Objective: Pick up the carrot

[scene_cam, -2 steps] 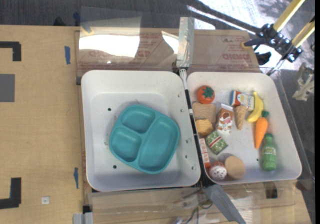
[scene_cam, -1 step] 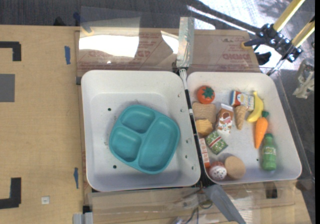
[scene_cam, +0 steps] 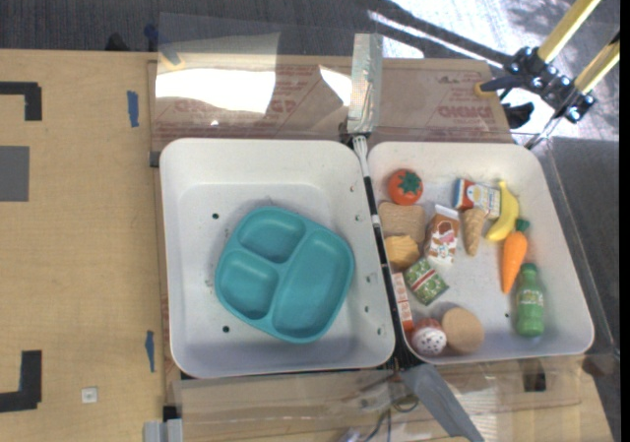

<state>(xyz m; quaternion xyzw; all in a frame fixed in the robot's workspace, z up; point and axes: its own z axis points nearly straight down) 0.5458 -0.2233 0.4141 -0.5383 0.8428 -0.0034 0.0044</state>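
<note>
Where the right bin [scene_cam: 566, 233] holds toy food, the carrot [scene_cam: 512, 259] lies beside a green bottle [scene_cam: 530, 300].

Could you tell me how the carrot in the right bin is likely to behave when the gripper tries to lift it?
The carrot looks like smooth moulded plastic, so probably stiff, light and a bit slippery. Its tapered, rounded body may roll or squirt out of a pinch. It lies close between the banana and the green bottle, so those may get nudged.
</note>
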